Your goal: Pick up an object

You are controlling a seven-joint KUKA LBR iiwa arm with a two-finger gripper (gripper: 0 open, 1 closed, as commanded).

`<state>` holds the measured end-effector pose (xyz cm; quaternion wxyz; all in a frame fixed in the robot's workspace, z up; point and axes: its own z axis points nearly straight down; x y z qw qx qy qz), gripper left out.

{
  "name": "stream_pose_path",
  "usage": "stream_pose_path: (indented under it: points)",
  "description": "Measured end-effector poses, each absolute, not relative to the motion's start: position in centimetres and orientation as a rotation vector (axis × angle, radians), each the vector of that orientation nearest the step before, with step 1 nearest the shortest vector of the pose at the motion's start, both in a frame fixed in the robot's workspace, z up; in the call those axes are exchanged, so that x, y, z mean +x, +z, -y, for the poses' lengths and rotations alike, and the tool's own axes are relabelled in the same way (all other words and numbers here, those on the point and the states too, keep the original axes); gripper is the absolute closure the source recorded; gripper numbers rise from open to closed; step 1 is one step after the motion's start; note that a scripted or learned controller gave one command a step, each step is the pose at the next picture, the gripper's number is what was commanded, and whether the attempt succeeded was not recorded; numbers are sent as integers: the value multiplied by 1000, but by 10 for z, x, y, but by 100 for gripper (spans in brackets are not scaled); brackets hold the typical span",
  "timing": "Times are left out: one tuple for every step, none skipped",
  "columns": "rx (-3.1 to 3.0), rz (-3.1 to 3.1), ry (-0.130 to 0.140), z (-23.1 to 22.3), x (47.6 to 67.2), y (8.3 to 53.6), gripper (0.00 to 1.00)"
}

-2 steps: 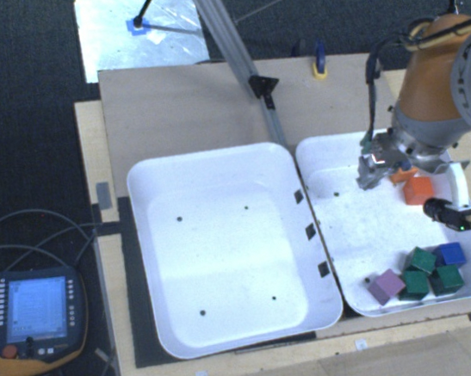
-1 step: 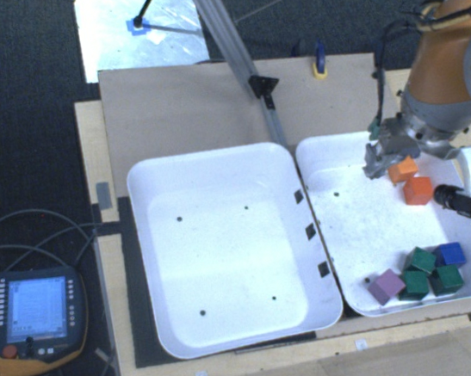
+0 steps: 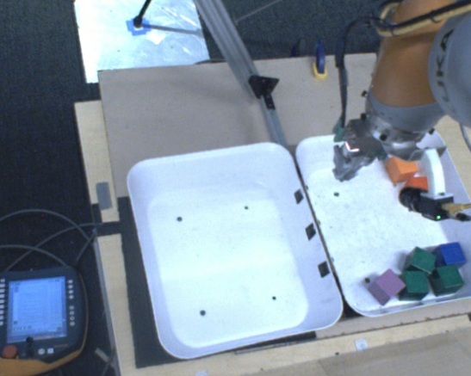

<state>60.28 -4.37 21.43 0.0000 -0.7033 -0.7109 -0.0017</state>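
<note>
The left bin [image 3: 227,253] sits in the middle of the frame. The gripper [image 3: 349,158] hangs over the top of the right bin [image 3: 355,235]; I cannot tell its grip. An orange block [image 3: 402,170] lies just right of it. More blocks [image 3: 421,272] huddle at the lower right.

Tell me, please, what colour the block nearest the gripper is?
Orange block, clearest in the camera view.

— What are you seeing lying off the bench on the dark floor?
— You're looking at a teach pendant [image 3: 30,320] sitting at the left, its cables [image 3: 28,231] looping around it.
— And up top?
— A grey pole [image 3: 232,49] is slanting down toward the bins, and a shiny sheet [image 3: 143,26] is lying behind the bench.
</note>
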Motion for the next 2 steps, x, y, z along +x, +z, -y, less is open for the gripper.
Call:
stream_pose_path:
  points:
    - [-2206, 2233, -4, -20, 590, 219, 100]
    - [-2208, 2232, -3, -76, 576, 214, 100]
